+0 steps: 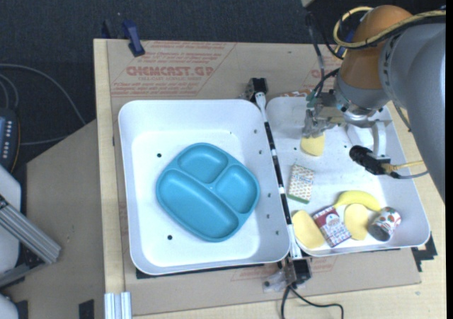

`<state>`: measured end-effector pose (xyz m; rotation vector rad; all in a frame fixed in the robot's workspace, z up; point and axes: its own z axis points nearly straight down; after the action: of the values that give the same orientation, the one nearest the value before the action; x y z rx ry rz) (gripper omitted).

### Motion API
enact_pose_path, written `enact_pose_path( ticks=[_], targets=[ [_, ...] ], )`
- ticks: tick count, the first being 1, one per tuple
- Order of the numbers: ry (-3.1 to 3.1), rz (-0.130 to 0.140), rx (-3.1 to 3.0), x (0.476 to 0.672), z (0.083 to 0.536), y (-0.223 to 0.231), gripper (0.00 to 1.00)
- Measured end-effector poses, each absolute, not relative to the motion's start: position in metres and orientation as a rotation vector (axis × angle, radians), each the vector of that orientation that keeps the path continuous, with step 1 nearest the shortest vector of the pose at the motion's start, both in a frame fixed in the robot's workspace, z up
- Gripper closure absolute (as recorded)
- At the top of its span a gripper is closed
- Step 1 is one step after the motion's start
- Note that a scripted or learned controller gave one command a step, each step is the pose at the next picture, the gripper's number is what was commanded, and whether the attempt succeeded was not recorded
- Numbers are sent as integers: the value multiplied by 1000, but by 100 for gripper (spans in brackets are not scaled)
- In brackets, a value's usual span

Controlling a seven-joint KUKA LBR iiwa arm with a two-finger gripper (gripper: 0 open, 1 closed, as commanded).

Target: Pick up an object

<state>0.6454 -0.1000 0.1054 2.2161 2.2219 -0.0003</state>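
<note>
My gripper reaches down into the back of the right bin. Its tip sits right on top of a small pale yellow object that rests on the bin floor. Whether that object is clamped is hidden by the gripper body. Nearer the front lie a small patterned box, a yellow banana, a red and white packet, a yellow round piece and a small red and white can.
The left bin holds a blue divided plate. A black divider rail runs between the two bins. The grey arm hangs over the back right of the right bin.
</note>
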Motion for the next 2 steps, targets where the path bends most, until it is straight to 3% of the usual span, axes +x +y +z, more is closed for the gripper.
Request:
enact_pose_path(
  ticks=[1,2],
  targets=[
    [2222,-1,2216,645,105,-100,0],
    [2220,0,2219,652,85,-109,0]
  ],
)
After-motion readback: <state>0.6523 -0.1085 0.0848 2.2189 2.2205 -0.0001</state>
